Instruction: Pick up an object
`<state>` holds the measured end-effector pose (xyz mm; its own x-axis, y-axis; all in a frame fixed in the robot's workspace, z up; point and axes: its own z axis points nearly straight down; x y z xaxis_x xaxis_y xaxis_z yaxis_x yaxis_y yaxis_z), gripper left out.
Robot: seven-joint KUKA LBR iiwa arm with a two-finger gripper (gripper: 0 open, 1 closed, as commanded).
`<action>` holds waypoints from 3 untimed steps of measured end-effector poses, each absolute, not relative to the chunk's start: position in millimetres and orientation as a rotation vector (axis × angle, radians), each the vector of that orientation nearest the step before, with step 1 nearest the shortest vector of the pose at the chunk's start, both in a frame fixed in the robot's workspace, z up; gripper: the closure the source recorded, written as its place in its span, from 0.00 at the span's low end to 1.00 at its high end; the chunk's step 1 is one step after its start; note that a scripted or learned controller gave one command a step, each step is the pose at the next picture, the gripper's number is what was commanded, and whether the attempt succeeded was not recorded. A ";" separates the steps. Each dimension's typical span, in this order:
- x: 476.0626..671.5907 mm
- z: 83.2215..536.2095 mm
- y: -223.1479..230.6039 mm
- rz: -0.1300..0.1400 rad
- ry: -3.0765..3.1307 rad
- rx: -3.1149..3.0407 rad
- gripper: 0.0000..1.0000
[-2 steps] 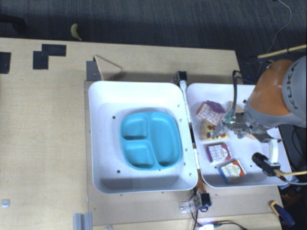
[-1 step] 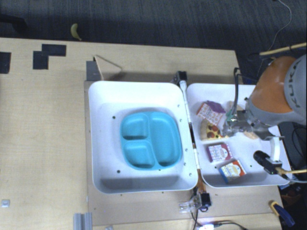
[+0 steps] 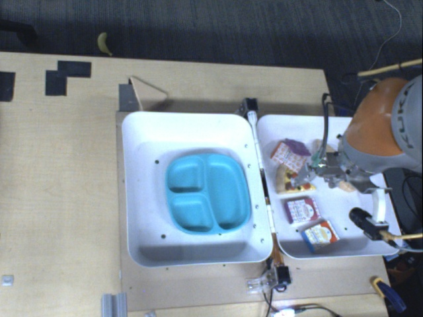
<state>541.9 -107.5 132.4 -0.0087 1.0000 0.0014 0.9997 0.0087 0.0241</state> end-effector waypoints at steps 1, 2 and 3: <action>518.4 87.3 -105.6 0.009 2.218 2.215 0.00; 520.7 98.9 -105.5 0.015 2.216 2.210 1.00; 520.5 98.8 -105.5 0.014 2.216 2.210 0.00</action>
